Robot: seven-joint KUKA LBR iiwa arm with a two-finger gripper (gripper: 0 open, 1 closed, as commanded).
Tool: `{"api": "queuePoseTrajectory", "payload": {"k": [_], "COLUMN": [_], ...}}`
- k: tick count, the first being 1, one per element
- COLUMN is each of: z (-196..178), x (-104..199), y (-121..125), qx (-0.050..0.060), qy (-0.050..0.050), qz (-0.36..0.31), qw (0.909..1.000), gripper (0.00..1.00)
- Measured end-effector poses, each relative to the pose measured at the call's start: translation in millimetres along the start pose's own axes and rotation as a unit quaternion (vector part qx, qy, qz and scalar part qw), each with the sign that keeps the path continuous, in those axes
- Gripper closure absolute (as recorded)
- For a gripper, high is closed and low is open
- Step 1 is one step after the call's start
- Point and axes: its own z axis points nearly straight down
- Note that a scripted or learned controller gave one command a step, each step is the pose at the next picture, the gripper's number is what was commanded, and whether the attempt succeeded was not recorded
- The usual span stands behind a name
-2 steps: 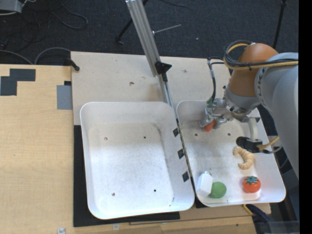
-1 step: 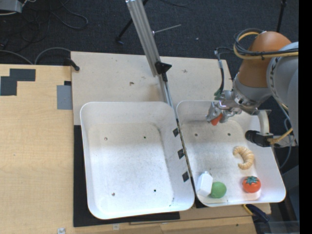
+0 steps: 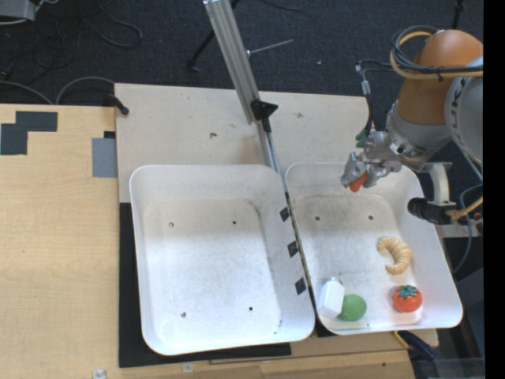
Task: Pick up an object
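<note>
Seen from above at a slant: two shallow white bins side by side on the bench, left bin (image 3: 150,212) and right bin (image 3: 442,275), parted by a thin metal rail (image 3: 237,61) running up toward 12 o'clock. Reaching in from 3 o'clock, the grey arm (image 3: 430,93) with its orange band, wrist bent down over the far edge of the right bin. At its tip, the gripper (image 3: 359,176), hanging near the bin's 11 o'clock corner, fingers closed about a small red-orange object (image 3: 357,183) that peeks out between and just below them; too small to name further. Lying in the right bin, well apart from the gripper: a curled tan croissant-like toy (image 3: 395,254) at about 3 o'clock of the bin floor; a red tomato toy (image 3: 406,298) with a green top at 5 o'clock, near the rim; a green ball (image 3: 353,307) at 6 o'clock, touching a white block (image 3: 331,295) just to its 9 o'clock side. Beyond the left bin, toward 9 o'clock, a pale wooden tabletop (image 3: 55,235).
</note>
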Motion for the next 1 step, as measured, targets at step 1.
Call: {"api": "queuePoseTrajectory", "payload": {"k": [1], "z": [-53.5], "x": [-1.3], "y": [1.0], "qx": [-0.001], "qy": [0.0], "qz": [-0.001], "qw": [1.0], "gripper": [1.0]}}
